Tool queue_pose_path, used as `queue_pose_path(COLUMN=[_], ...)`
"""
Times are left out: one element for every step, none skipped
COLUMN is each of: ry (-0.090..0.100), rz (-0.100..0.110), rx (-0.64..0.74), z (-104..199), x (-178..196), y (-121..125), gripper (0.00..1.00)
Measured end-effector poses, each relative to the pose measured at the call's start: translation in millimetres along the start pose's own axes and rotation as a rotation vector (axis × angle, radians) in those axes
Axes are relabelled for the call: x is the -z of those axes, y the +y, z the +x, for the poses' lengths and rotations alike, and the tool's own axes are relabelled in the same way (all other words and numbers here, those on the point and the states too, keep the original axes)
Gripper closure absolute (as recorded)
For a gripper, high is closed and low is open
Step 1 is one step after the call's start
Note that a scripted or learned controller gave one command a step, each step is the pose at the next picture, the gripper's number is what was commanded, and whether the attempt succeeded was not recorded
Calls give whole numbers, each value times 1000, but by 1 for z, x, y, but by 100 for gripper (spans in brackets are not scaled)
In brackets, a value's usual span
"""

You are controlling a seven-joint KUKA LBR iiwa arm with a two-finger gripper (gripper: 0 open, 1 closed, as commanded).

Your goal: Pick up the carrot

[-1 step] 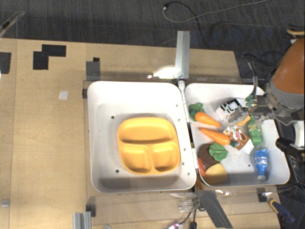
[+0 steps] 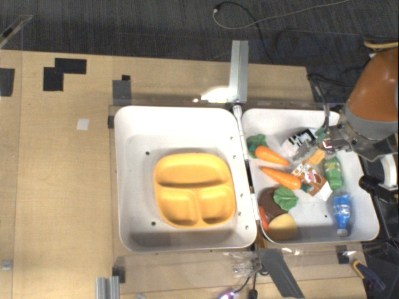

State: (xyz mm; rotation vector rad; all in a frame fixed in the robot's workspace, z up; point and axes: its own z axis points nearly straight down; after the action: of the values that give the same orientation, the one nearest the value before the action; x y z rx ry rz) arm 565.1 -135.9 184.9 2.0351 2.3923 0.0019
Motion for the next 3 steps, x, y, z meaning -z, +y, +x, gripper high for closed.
queue_pose_path(ry=[-17,-34,-33], rz=[-30,-38,-48], rx=[298,492,498], z=[1,19,23], x=[-65,-77,-63], y=[50,74,80], gripper=[0,0,100])
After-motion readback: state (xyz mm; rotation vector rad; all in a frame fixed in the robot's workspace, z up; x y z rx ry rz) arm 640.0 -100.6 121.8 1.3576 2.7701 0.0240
